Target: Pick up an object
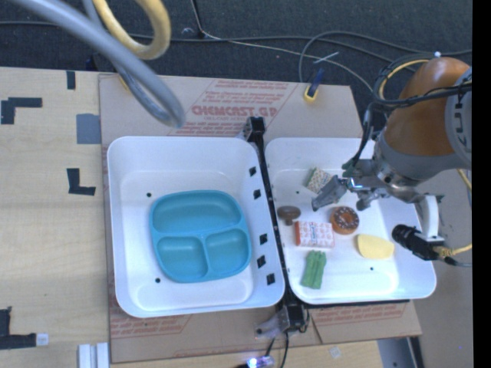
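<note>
step: approach, hovering over right bin [406, 286]
gripper [344, 194]: fingers spread, nothing between
next: descend onto donut [345, 219], close

We see a blue three-compartment plastic tray [201, 232] lying flat in the left shallow white bin [126, 205]. Both bins sit on a brown cardboard sheet with red print [230, 107], which rests on a pale wooden bench top [46, 228] marked with dark tape pieces. Behind, a yellow hose loop [149, 10] and a grey hose [115, 48] cross over dark carpet.
</note>
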`<state>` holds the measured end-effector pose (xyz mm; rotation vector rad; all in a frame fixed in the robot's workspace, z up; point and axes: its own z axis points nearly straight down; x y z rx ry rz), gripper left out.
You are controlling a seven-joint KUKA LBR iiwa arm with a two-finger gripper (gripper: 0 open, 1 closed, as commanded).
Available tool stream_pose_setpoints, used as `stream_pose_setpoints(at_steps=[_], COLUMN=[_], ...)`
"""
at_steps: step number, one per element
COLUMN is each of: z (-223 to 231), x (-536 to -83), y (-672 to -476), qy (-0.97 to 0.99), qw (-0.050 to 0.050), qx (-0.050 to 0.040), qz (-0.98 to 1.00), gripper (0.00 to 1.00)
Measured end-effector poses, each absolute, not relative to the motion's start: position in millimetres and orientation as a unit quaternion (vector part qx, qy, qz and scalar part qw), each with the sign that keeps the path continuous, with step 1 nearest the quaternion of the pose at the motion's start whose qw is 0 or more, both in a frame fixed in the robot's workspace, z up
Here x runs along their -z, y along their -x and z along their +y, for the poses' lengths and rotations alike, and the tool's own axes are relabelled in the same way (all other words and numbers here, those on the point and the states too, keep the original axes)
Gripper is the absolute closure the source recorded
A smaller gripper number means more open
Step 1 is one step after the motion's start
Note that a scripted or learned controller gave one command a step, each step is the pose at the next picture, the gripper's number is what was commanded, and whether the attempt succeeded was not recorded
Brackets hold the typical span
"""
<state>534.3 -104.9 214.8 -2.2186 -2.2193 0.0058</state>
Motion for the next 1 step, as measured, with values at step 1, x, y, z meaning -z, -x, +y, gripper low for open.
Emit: stream_pose_setpoints(at_steps=[1], z=[-99.2], x=[-151.8], y=[-531.9], qy=[0.707], qw=[0.002], qx=[-0.0021], qz=[-0.707], gripper=[0.0])
